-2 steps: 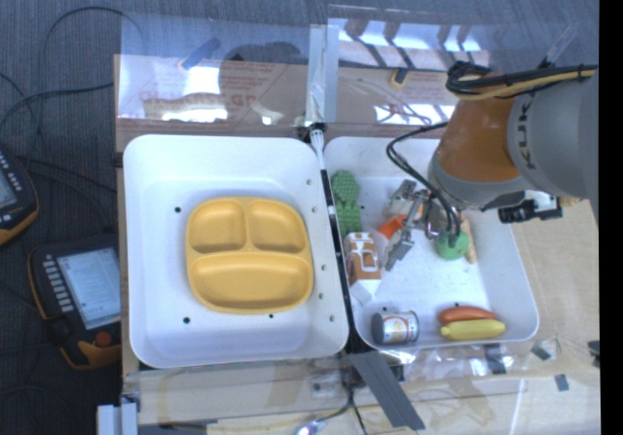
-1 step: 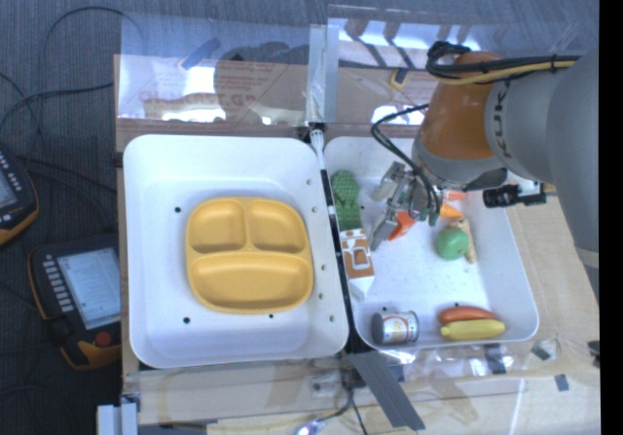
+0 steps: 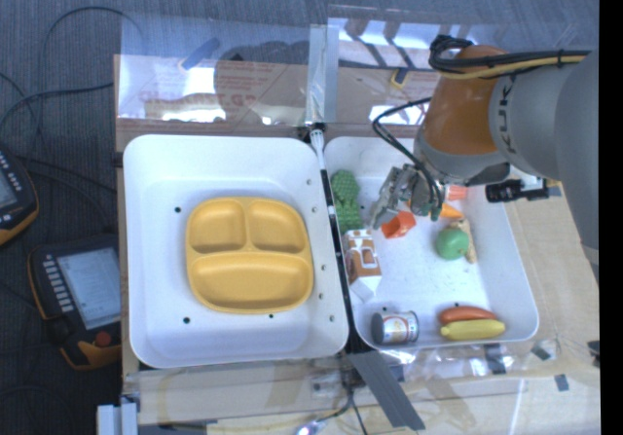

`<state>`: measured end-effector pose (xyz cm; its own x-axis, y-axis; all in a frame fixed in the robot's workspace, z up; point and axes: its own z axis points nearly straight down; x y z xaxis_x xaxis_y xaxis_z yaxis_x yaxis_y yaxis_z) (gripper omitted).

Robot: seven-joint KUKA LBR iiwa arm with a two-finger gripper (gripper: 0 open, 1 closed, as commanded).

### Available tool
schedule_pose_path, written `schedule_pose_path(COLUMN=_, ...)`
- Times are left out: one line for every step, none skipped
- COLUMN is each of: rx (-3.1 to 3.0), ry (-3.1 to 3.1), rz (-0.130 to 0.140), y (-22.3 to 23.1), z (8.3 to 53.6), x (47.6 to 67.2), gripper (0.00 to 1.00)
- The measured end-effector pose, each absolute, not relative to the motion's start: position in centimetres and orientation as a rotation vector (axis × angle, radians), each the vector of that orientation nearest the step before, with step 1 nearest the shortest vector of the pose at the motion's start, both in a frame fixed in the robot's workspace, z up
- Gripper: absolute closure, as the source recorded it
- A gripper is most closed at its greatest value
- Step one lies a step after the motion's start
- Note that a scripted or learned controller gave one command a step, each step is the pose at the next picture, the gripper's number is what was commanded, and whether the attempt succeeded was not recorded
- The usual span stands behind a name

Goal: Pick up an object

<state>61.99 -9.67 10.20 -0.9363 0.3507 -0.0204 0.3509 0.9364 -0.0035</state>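
- Orange block (image 3: 397, 225) lies on the floor of the right bin (image 3: 506, 258), upper middle, just beside the gripper (image 3: 401, 198).
- Gripper sits low over the right bin, tips close above the orange block; whether the jaws are spread or pressed together cannot be told, and nothing is seen pinched between them.
- Arm (image 3: 506, 122) enters from the right, grey with an orange band.
- Green ball (image 3: 452, 243) lies right of the block; green knobbly piece (image 3: 345, 192) by the left wall.
- Small printed box (image 3: 362, 255) lower left; can (image 3: 397, 328) at the front; red and yellow pieces (image 3: 471, 322) front right.
- Left bin (image 3: 156, 170) carries a yellow divided plate (image 3: 250, 254).
- Both bins sit on the worktop (image 3: 545, 219).
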Motion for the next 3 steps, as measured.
schedule_pose_path(rx=0.549, ry=3.089, rz=-0.001, y=-5.0, z=19.8, x=64.1, gripper=1.0)
schedule_pose_path(rx=0.471, ry=3.101, rz=-0.003, y=-1.3, z=26.9, x=65.3, gripper=1.0)
schedule_pose_path(rx=0.215, ry=3.132, rz=-0.003, y=-7.3, z=21.0, x=62.1, gripper=1.0)
